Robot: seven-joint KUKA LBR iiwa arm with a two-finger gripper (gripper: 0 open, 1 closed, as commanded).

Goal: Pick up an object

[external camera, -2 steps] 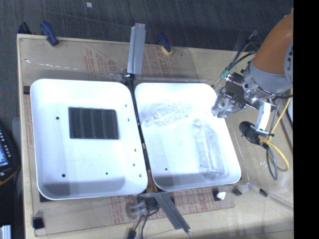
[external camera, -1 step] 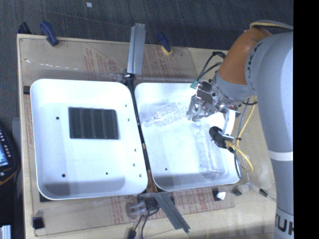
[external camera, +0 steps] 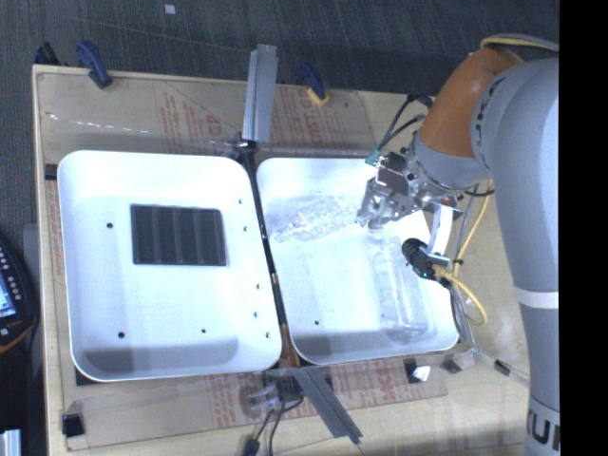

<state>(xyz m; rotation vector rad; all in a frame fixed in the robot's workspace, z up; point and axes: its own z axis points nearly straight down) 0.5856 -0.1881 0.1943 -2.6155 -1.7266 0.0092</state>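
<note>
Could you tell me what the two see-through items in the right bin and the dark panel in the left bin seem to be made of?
Crumpled clear item: probably thin plastic film, glossy, with wrinkled highlights. Clear bottle: likely transparent plastic, smooth, the bin showing through. Dark panel: matte dark grey, ribbed in strips; material uncertain, perhaps rubber or plastic.

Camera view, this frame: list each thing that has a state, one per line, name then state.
Left bin: flat on the bench, a dark ribbed rectangular panel lying in it.
Right bin: flat beside the left bin, holding clear objects.
Crumpled clear plastic: lying in the right bin, left of the claw.
Clear bottle-like object: lying along the right bin's right side.
Claw: above the right bin's upper right part; grip unclear.
</note>
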